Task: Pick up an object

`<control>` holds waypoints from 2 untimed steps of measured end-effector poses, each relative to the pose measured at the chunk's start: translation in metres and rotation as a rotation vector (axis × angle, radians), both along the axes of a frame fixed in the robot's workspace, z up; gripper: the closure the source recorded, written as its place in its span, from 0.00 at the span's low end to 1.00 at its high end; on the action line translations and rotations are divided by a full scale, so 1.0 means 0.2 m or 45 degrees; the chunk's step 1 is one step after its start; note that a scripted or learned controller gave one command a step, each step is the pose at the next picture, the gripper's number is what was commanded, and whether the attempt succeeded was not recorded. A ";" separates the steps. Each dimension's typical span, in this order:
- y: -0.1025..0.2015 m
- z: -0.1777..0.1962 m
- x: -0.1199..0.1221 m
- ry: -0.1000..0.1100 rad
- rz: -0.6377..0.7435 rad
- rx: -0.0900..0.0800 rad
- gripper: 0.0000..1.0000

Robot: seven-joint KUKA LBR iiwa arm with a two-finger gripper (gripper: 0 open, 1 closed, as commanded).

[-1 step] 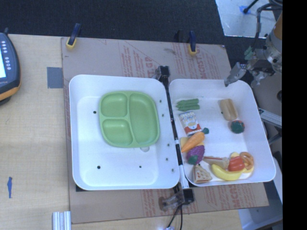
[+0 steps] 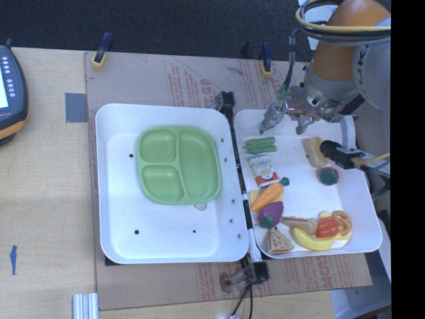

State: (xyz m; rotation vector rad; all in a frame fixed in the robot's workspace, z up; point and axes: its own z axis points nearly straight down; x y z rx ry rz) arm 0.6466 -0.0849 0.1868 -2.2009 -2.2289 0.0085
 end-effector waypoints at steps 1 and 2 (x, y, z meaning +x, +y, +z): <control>-0.35 0.46 0.05 -0.021 -0.016 -0.009 0.00; 0.11 0.12 -0.19 0.004 -0.002 0.000 0.00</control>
